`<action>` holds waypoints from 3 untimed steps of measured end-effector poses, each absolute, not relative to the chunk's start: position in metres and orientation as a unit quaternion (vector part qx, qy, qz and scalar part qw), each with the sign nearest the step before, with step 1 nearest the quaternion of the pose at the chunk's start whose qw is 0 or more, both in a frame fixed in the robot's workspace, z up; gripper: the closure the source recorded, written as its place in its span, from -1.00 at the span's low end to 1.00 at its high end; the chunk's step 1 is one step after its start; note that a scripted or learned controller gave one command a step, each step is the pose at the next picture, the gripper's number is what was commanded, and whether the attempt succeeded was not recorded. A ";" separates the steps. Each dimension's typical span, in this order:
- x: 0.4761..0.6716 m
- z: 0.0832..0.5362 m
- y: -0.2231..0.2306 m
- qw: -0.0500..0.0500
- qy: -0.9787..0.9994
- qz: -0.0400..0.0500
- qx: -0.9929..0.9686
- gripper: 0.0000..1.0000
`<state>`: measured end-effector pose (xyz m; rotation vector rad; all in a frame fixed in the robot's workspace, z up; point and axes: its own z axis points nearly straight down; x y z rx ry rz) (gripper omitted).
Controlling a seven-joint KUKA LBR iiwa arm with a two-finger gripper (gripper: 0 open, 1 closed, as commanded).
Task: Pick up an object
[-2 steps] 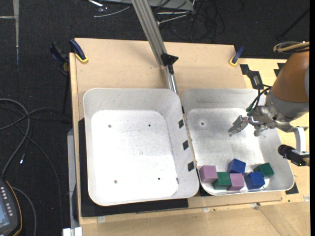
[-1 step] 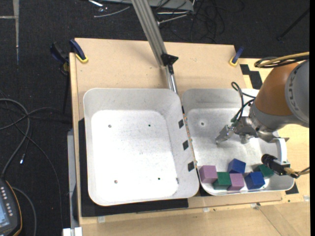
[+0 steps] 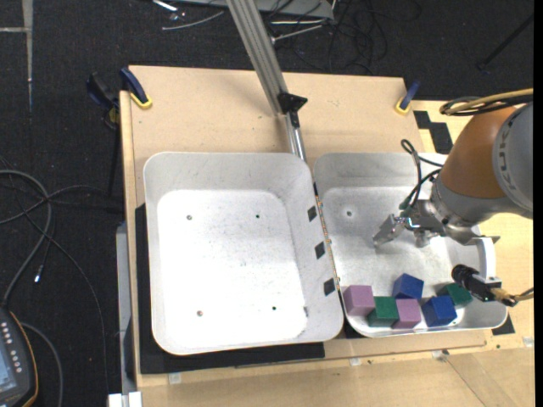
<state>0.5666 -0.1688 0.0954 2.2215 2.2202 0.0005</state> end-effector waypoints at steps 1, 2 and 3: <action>0.567 0.095 -0.169 0.000 0.707 0.000 0.707 -1.00; 0.567 0.095 -0.169 0.000 0.707 0.000 0.707 -1.00; 0.567 0.095 -0.169 0.000 0.707 0.000 0.707 -1.00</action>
